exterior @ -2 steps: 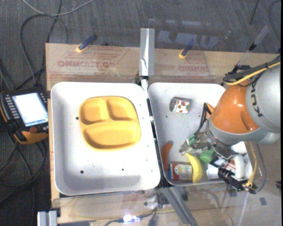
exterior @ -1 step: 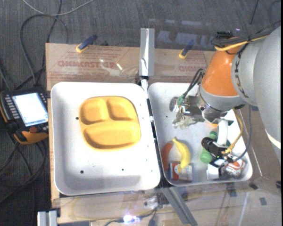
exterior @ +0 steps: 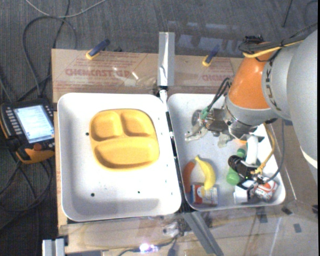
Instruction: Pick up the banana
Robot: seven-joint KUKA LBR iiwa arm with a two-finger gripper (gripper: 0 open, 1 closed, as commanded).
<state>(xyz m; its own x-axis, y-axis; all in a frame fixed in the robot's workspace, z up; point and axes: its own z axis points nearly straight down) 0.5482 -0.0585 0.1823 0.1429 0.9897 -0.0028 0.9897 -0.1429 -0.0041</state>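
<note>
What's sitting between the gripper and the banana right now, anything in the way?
Nothing visible. The gripper hangs in the right bin above bare floor, and the banana lies just below it in the picture, with its top uncovered.

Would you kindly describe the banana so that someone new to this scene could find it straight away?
Look at the right-hand white bin, the one the grey and orange arm reaches into. Along its near edge lies a cluster of small items, and the banana lies at that cluster's left end, below the gripper. It is the only curved yellow thing there, beside an orange-red item.
</note>
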